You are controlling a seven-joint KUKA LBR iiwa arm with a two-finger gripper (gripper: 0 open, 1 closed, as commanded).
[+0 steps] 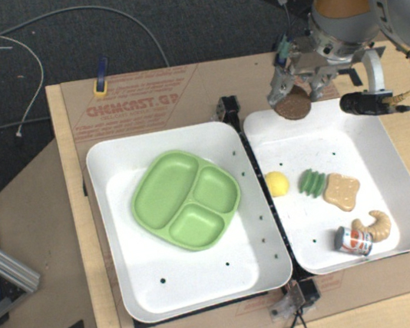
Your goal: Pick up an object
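A round brown disc, like a cookie or patty (293, 107), sits between the fingers of the gripper (295, 94), which are closed against its sides above the far edge of the right bin (391, 159). Lower in that bin lie a yellow ball (276, 184), a green ridged piece (312, 183), a tan slice of toast (342, 191), a croissant (378, 224) and a small can (352, 240) touching it. The left bin (123, 235) bears a green divided plate (186, 199).
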